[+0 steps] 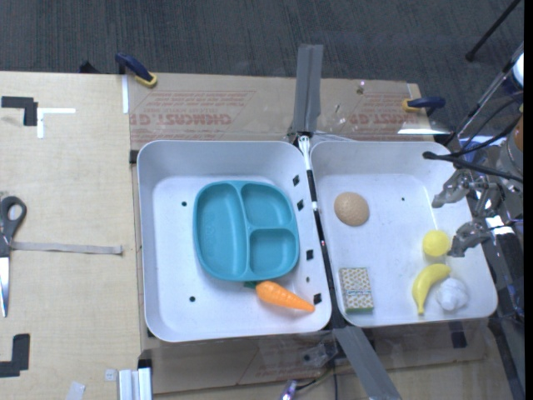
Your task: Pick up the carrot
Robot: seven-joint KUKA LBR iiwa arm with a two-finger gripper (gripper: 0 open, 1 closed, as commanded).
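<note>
Carrot (284,297): 1, orange, lying flat in the left bin (162,248) near its front wall, just in front of the teal divided plate (246,229), its thick end touching or slightly under the plate's front rim. Nothing grips it.

Gripper (463,215): at the right edge of the right bin (391,257), above its right wall, well apart from the carrot. 2 metal fingers (450,192) visible, spread apart with a clear gap between them; nothing held, no contact with any object. Lower finger sits just beside the lemon.

Count, left bin: 1 carrot, 1 plate with 3 compartments.

Count, right bin: 1 brown egg-shaped item (352,208), 1 lemon (435,243), 1 banana (428,284), 1 white ball-like item (452,294) touching the banana, 1 small patterned box (356,289).

Bench: 1 pair of scissors (8,240) at far left.
</note>
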